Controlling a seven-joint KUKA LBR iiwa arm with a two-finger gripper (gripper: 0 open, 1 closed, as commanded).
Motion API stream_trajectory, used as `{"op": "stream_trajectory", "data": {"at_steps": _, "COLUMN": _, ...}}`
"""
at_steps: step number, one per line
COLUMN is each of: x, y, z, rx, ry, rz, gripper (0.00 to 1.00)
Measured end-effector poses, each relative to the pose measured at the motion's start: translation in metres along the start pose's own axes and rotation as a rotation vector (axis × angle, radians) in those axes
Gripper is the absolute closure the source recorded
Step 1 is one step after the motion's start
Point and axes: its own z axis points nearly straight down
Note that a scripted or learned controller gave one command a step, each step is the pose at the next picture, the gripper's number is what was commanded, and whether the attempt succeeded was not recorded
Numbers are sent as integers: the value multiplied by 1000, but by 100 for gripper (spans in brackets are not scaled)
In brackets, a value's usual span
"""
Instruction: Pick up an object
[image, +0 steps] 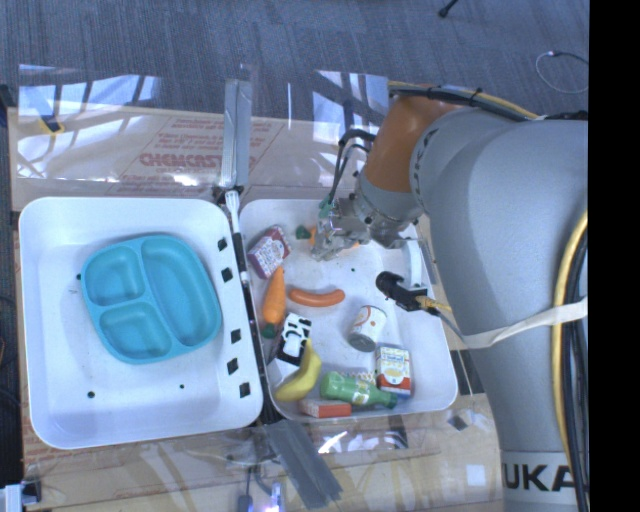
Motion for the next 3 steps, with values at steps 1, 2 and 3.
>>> {"op": "stream_trajectory", "data": {"at_steps": 1, "x": 1, "y": 0, "z": 0, "rx": 1, "ry": 1, "rz": -1, "gripper": 0}}
{"op": "stream_trajectory", "data": {"at_steps": 2, "x": 2, "y": 0, "z": -7, "rx": 6, "ry": 0, "rz": -9, "gripper": 100}}
{"op": "stream_trajectory", "data": {"at_steps": 3, "x": 16, "y": -2, "z": 8, "rx": -2, "ry": -2, "rz": -85, "gripper": 100}}
